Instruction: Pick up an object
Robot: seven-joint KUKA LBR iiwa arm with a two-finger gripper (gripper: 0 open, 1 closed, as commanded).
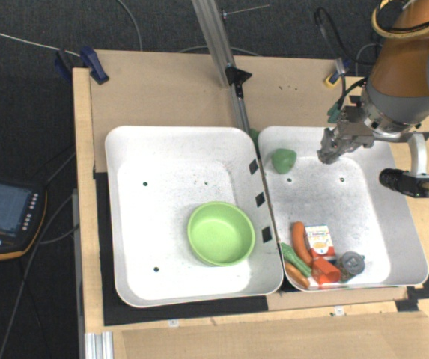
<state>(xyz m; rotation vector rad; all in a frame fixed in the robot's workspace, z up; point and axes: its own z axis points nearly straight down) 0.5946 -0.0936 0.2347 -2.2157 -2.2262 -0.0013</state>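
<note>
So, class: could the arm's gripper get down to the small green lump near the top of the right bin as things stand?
Probably yes. The gripper hangs over the right bin, beside the green lump, which lies alone with bare floor around it.

Arm reaching in from the right

The grey arm (405, 88) with its orange band enters from the upper right and bends down and leftward. Its gripper (329, 153) points down at the end of the wrist; how its tip stands is too dark and small to tell
</note>
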